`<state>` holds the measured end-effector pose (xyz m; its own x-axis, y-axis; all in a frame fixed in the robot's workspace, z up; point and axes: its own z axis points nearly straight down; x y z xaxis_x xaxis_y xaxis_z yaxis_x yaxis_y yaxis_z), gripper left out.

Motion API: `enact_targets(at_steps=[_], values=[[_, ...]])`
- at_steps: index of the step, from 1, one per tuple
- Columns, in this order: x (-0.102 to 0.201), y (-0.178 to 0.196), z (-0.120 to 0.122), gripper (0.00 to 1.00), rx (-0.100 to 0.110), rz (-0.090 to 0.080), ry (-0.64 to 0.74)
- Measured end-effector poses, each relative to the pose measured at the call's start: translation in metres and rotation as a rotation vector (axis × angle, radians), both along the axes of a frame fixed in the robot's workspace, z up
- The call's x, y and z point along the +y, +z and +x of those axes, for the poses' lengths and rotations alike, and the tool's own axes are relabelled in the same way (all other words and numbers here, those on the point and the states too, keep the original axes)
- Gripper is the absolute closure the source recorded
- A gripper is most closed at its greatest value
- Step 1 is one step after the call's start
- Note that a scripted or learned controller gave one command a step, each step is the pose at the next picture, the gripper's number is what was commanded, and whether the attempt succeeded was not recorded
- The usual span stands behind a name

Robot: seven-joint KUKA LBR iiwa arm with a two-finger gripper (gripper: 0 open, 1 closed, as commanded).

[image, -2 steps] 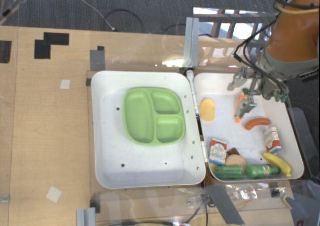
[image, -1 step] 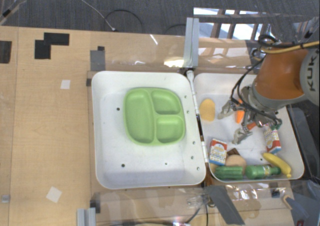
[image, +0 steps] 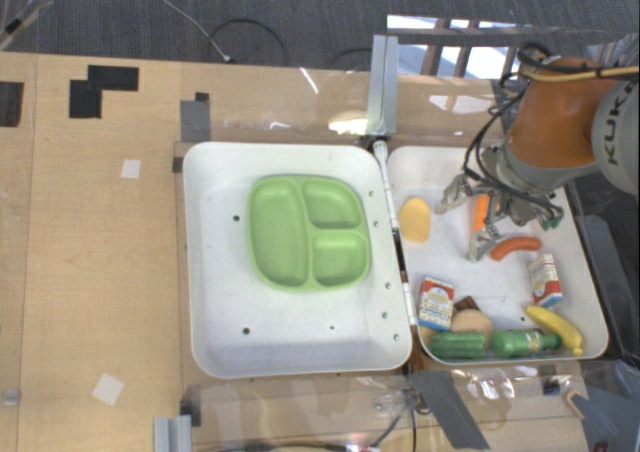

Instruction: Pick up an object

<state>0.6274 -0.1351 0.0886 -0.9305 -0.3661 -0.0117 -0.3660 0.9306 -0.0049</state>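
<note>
— From the overhead camera, the gripper (image: 497, 223) hangs at the upper right of the frame, over the right bin (image: 592, 285). Its fingers look spread, nothing between them that I can make out.

— What's it after?

— My guess is the orange sausage (image: 514, 247), lying just below the fingertips, right of centre. A thin orange piece, maybe a carrot (image: 482, 211), stands close beside the fingers (hard to tell if they touch).

— How should it go about it?

— Straddle the sausage across its narrow width, come straight down, close gently. It's round and will likely roll, so centre it first. Keep off the yellow lemon (image: 415, 220) to the left and the small bottle (image: 545, 278) below right.

— And the left bin (image: 210, 270)?

— It holds the green divided plate (image: 305, 232), well apart.
</note>
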Motion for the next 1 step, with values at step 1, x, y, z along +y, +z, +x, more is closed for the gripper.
enact_targets(at_steps=[1], values=[[0.0014,0.0165,0.0050,1.00,-0.016,0.000,0.001]])
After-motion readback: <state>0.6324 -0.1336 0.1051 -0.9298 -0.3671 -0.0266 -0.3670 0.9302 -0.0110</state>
